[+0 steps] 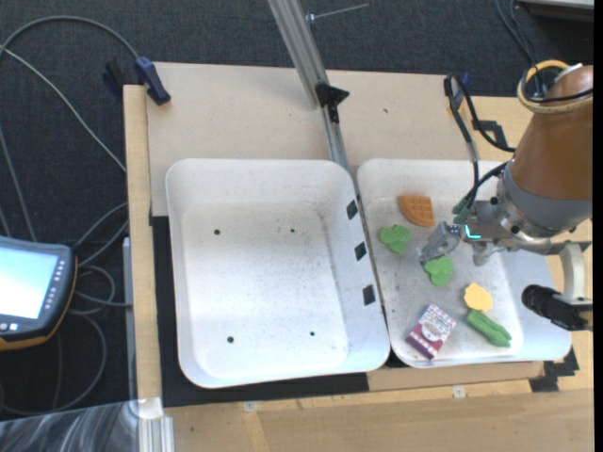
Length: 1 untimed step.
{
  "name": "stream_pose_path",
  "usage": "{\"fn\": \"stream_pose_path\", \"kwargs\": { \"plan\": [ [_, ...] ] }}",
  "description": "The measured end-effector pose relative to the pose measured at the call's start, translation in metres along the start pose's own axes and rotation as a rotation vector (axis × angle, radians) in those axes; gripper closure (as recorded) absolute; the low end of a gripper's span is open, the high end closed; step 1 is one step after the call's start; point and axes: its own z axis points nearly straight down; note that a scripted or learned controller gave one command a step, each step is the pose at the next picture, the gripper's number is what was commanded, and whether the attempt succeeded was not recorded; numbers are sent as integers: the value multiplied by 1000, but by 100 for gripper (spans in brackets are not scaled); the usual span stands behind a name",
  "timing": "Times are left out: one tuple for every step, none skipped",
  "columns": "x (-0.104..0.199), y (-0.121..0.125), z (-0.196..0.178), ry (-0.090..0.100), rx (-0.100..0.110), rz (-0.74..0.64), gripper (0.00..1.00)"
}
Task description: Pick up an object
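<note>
My gripper hangs low over the middle of the right bin, its metal fingers pointing left and down. A small green piece lies right under the fingertips. Another green piece sits just to the left, and an orange waffle-like piece lies a little further back. Toward the front of the bin are a yellow piece, a long green piece and a pink and white packet. Nothing shows between the fingers.
The left bin stands beside the right one, with a slanted metal pole crossing above their shared edge. Black clips sit along that divider. A tablet-like screen and cables lie off the bench at left.
</note>
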Motion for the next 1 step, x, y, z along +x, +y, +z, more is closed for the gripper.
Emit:
{"fn": "stream_pose_path", "kwargs": {
  "plan": [
    [0, 1, -2, -1, -6, 0, 0]
  ]
}}
